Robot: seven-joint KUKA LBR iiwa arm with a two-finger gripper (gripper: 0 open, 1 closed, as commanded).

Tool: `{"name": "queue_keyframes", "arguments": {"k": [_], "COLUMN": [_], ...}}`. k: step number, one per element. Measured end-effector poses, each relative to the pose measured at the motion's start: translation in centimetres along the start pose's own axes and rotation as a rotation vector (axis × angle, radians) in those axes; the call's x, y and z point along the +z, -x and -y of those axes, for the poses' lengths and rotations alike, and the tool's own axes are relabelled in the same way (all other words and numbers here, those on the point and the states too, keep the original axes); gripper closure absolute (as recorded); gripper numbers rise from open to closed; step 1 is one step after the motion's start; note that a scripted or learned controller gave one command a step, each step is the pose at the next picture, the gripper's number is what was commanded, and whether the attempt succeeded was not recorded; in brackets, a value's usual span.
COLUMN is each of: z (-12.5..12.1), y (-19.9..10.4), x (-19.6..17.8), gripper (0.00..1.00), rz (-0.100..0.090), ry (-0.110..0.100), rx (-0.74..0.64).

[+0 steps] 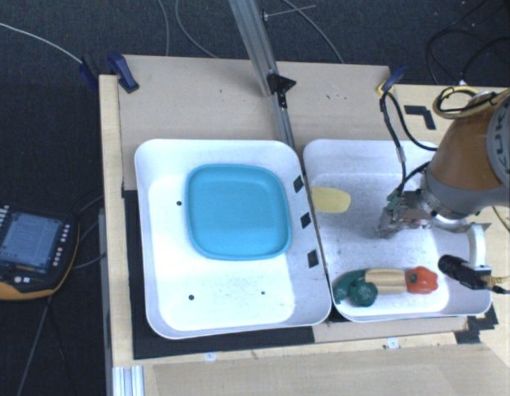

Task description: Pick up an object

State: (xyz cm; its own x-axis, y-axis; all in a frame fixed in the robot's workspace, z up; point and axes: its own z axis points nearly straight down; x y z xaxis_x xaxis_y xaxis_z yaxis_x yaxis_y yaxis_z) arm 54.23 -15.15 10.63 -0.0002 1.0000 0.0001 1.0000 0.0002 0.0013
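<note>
In the right bin (354,159) my gripper (395,222) hangs low over the bin floor, near the middle, under the orange-banded wrist. A pale yellow flat piece (331,199) lies to its left by the bin's left wall. Along the bin's front wall lie a dark green lump (356,289), a tan wooden cylinder (387,280) and a red tomato-like object (421,280), touching in a row. I see nothing between the fingers.
The left bin (156,221) holds a square blue plate (238,211). A metal pole (255,31) slants in from the top to the divide between the bins. Black cables run beside the arm at the right. A handheld pendant (28,250) lies on the floor at left.
</note>
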Motion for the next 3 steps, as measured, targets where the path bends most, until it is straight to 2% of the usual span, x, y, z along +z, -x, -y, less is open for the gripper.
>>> {"name": "queue_keyframes", "arguments": {"k": [1,2,3], "z": [-1.1,-1.2,-2.4], "y": [-0.1,-0.1,-5.2], "x": [-5.5,-10.5,-12.0], "gripper": [1.00,1.00,1.00], "rz": [0.001,0.001,-0.001], "ry": [0.004,0.003,0.001], "rx": [-0.001,0.000,-0.005]}}
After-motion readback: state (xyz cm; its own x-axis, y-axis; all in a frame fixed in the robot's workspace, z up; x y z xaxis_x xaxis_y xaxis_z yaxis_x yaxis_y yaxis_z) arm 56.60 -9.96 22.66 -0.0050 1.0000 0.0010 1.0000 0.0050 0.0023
